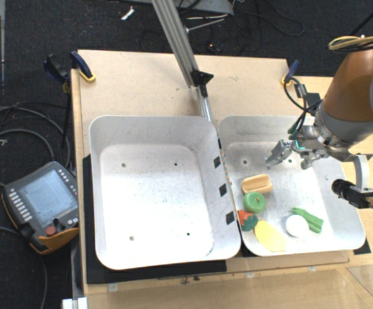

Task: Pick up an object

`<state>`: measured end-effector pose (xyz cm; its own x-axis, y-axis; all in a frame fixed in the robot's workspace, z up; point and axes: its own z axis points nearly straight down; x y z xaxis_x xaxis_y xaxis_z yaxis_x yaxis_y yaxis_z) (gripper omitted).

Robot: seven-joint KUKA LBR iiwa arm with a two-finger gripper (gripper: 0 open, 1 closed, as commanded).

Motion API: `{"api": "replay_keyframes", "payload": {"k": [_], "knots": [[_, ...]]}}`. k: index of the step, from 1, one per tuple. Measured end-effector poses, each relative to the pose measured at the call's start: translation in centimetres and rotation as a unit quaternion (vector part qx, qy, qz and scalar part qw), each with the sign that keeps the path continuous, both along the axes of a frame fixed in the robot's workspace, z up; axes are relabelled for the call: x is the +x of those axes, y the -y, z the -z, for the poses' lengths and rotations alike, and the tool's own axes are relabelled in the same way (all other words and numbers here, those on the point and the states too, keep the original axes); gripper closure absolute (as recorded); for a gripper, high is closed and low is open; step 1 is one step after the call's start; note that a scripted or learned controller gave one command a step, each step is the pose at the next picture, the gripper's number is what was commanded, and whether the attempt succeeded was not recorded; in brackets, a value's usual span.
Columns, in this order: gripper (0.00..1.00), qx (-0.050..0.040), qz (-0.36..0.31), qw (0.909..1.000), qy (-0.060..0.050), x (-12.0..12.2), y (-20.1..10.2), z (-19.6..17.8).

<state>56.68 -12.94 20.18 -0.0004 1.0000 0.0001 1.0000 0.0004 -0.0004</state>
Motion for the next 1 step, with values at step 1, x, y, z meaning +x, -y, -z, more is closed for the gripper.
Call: {"api": "replay_keyframes", "payload": {"k": [1], "knots": [[0.00,0.0006,0.000,1.0000,-0.003,-0.44,-0.70,6.18]]}}
